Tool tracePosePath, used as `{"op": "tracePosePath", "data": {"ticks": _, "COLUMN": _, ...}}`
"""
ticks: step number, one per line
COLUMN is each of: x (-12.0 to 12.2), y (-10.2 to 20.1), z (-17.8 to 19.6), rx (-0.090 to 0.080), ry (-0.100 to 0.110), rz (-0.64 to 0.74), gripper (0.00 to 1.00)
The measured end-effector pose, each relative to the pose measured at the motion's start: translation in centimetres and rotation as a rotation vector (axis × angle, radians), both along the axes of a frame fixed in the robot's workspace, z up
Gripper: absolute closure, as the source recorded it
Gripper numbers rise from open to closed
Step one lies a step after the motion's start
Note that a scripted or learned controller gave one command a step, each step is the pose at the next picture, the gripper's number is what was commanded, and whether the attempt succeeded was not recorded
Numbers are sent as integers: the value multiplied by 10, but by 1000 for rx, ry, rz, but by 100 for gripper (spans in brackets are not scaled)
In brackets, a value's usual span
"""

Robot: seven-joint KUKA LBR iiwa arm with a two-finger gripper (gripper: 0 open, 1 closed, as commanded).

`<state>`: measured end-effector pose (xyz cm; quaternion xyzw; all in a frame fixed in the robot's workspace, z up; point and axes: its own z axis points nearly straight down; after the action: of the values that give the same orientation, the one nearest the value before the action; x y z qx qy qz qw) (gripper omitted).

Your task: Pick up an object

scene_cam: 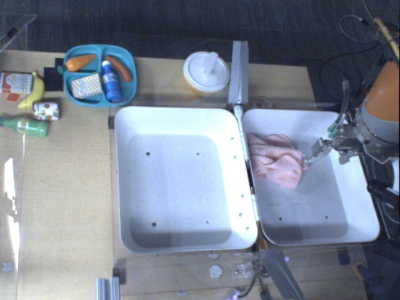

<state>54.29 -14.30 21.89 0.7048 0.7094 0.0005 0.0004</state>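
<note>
Currently the crumpled pink cloth lies in the right white bin, against its left wall. Two-finger gripper at the cloth's right edge; finger state indiscernible. Judged light, limp, non-fragile; pinch a raised fold near centre.

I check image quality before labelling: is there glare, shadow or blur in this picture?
Camera view: bright glare streaks on the bench at far left; soft shadows along the near walls of the left bin and right bin; the tool beside the pink cloth looks slightly soft.
</note>
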Motion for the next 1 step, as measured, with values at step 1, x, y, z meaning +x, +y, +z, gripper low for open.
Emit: {"op": "tracePosePath", "data": {"ticks": 1, "x": 47, "y": -2, "z": -124, "rx": -5, "ry": -18, "rz": 116, "gripper": 0}}
